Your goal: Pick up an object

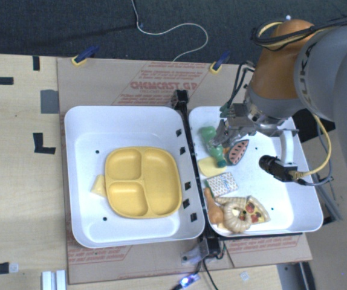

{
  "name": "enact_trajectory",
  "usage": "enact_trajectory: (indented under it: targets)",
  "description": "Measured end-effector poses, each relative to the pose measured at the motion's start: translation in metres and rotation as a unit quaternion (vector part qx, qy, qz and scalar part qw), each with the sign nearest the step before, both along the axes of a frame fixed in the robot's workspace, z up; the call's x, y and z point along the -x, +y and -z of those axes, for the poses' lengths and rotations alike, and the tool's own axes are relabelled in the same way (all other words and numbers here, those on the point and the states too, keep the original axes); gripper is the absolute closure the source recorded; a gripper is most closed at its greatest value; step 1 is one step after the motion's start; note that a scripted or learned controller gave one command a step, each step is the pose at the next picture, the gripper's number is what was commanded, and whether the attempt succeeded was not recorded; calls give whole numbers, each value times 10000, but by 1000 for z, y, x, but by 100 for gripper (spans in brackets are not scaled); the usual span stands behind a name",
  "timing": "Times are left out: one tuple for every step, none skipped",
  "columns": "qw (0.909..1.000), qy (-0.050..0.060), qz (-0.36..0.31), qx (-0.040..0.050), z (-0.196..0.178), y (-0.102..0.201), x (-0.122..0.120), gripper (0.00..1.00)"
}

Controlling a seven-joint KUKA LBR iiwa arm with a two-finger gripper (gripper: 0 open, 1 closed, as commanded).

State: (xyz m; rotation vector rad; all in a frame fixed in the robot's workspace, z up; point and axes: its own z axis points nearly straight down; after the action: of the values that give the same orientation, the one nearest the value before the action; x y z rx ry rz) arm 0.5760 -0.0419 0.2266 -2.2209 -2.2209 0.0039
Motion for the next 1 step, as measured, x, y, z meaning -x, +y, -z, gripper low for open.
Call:
enact_trajectory:
  targets:
    - [10000, -7, -13, -9, -4, 5, -12, 100]
